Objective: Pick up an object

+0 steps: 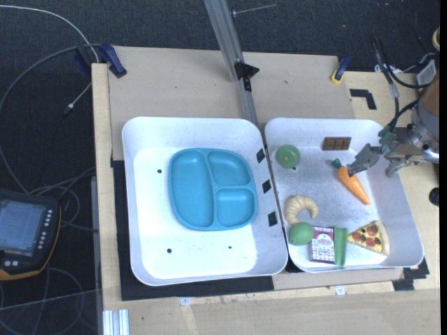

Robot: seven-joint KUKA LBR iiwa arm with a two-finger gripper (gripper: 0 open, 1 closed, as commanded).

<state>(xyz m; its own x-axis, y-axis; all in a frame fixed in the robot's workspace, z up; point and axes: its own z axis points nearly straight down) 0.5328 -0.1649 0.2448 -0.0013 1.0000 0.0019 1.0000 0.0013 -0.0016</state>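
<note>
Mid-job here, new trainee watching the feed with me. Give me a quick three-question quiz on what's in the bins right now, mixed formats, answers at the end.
1. True or false: the blue divided plate lies in the left bin.
2. Which item lies nearest the pincer? A) pizza slice B) carrot C) croissant
3. Fill in: the brown chocolate bar lies near the ___ edge of the right bin.

Key: 1 true. 2 B; the carrot sits just left of and below the pincer, apart from the pizza slice in the bin's near right corner. 3 far (top in the view).
</note>
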